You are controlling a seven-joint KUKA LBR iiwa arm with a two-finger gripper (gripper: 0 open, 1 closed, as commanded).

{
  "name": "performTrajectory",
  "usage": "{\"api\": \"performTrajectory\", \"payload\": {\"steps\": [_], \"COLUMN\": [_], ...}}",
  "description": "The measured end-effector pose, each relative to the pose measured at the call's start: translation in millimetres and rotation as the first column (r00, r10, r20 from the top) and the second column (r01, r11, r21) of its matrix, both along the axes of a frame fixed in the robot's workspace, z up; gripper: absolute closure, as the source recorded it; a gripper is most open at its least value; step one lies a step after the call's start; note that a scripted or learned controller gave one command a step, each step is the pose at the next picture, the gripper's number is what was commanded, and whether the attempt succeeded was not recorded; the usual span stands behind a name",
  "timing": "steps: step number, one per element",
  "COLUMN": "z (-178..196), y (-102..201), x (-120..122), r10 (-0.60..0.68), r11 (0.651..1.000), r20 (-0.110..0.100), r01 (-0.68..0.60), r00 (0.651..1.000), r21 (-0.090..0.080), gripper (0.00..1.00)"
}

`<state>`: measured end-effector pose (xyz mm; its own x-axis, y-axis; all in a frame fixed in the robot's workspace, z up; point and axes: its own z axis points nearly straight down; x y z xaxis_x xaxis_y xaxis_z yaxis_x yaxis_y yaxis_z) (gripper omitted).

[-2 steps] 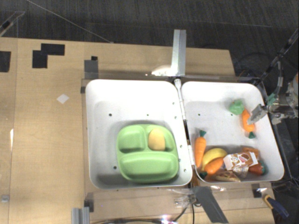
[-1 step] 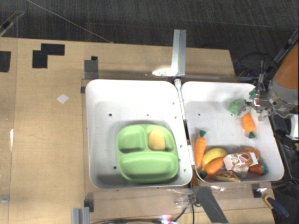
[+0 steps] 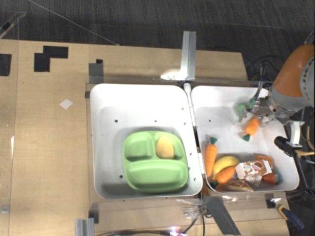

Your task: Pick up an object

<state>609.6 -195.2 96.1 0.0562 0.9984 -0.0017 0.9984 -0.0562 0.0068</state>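
Camera view — arm bent over right bin, fingers apparently gripping small carrot

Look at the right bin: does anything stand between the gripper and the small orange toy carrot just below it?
Nothing visible does. The gripper sits right over the small orange toy carrot with a green tip in the right white bin; bare bin floor surrounds it. The pile of toy food lies apart, at the bin's near side.

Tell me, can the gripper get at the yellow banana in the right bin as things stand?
Probably yes. The gripper hangs over the right bin, and the banana shows its top uncovered, though carrots press close on both sides.
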Motion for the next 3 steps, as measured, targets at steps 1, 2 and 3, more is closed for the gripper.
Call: {"api": "performTrajectory", "payload": {"steps": [1,2,3], "z": [-6.5,64.9,49.2], "y": [0.1,12.4,-3.4], "x": [3.1,-15.3,26.9], "r10": [-0.051,0.008,-0.045], "r11": [0.999,1.0,0.999], "r20": [0.004,0.0,-0.001], "r01": [0.051,-0.008,0.045], "r00": [0.999,1.0,0.999], "r21": [0.001,0.001,0.001], "gripper": [0.0,0.0,0.0]}}
